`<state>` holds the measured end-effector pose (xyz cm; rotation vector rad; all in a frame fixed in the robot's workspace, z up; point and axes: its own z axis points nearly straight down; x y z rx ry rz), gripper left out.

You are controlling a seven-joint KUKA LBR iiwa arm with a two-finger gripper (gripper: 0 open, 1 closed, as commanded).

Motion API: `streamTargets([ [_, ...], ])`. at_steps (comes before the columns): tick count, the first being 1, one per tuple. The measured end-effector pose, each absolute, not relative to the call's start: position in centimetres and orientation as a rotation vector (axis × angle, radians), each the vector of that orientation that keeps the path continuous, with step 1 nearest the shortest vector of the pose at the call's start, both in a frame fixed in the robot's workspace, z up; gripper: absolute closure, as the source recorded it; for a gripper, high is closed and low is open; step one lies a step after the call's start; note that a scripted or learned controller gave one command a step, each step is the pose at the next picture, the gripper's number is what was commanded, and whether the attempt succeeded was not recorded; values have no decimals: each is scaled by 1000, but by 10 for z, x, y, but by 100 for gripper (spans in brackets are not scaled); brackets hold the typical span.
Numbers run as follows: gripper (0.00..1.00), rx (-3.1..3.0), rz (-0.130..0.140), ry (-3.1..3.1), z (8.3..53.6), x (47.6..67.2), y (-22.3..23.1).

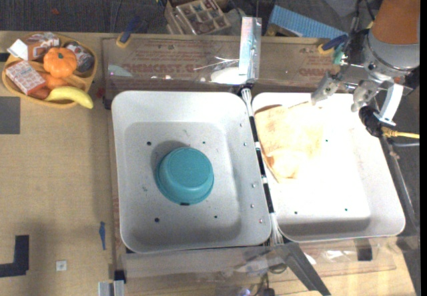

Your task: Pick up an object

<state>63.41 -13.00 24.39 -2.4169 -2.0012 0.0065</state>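
An upturned teal bowl (185, 175) lies in the middle of the left bin (133, 115). In the right bin (373, 215), a flat tan-orange patch (290, 141) covers the left part of the floor; I cannot tell whether it is a thin sheet or a stain. My gripper (343, 95) hangs over the far edge of the right bin, up and right of the patch. Its two fingers (325, 91) stand apart, open, with nothing between them. The orange-banded wrist (400, 11) rises above it at the top right.
A cardboard wall (180, 61) runs behind both bins, with a clear upright strip (250, 48) at its middle. A basket (20, 88) with a small pumpkin (60, 61) and a banana (70, 95) sits on the bench at far left. Cables trail by the gripper's right side.
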Motion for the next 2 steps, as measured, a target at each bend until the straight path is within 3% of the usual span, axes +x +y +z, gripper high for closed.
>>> streamTargets([
  [1, 0, -2334, 4, -2099, 118, 655, -153],
  [2, 0, -2243, 4, -2194, 104, 630, -178],
])
